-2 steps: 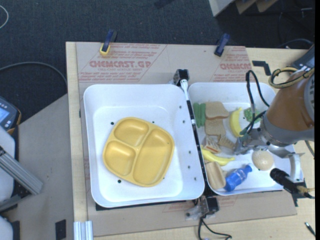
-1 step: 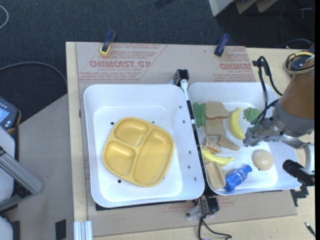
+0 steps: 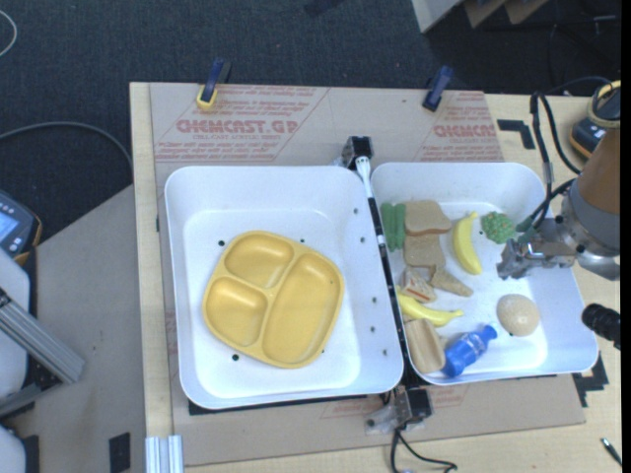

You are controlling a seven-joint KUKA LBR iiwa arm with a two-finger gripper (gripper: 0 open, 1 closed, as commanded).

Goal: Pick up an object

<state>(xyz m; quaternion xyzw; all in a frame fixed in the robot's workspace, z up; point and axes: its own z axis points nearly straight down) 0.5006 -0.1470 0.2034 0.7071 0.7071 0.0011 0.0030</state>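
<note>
Bench stock, seen from above at a slant: two shallow white plastic bins side by side on a brown board. Left bin [image 3: 187,205] holds one yellow three-compartment plastic plate [image 3: 273,298], lying flat near the middle, with bare white floor all round it up to the walls. Right bin [image 3: 562,348] holds the loose goods, crowded toward its left wall: green leafy piece [image 3: 394,225] against that wall, tan bread-like slices [image 3: 426,233] beside it, a yellow banana [image 3: 465,244] next to those, a green broccoli floret [image 3: 498,227] to the banana's right. Lower down: a second yellow banana [image 3: 428,310], a tan wedge [image 3: 452,284], a tan slab [image 3: 425,344] and a blue plastic bottle [image 3: 466,350] lying tilted near the front wall, and a round beige bun-shaped item [image 3: 518,314] standing apart toward the right. The grey arm with orange band enters over the right rim; its metal two-finger gripper [image 3: 517,261] sits over the bin just right of the broccoli and above the bun, nothing seen between its fingers; how wide they stand cannot be told. Open floor lies along the right bin's right side and front right corner.
</note>
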